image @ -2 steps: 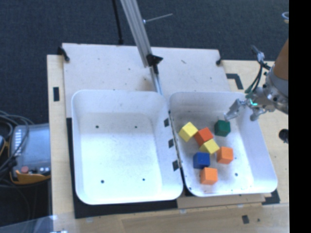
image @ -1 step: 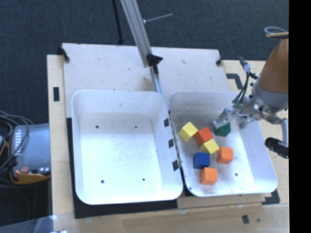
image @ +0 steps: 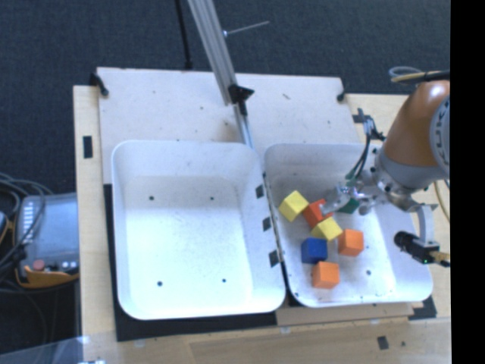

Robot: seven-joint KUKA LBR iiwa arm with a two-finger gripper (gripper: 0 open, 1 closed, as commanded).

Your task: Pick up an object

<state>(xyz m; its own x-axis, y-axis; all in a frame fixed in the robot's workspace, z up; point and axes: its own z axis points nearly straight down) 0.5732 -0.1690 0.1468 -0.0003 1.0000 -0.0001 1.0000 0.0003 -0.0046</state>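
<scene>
My gripper (image: pixel 339 201) hovers at three o'clock of the red-orange cube (image: pixel 313 213); probably light, rigid, graspable across flat faces; grip state unclear.

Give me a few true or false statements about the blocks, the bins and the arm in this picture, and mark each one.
1. All the blocks lie in the right bin. True.
2. There are two blue blocks. False: there is one blue block.
3. The gripper is over the left bin. False: it is low over the right bin, beside the red-orange block.
4. An orange block lies nearest the right bin's front edge. True.
5. Two yellow blocks are present. True: one left of the cluster, one in its middle.
</scene>
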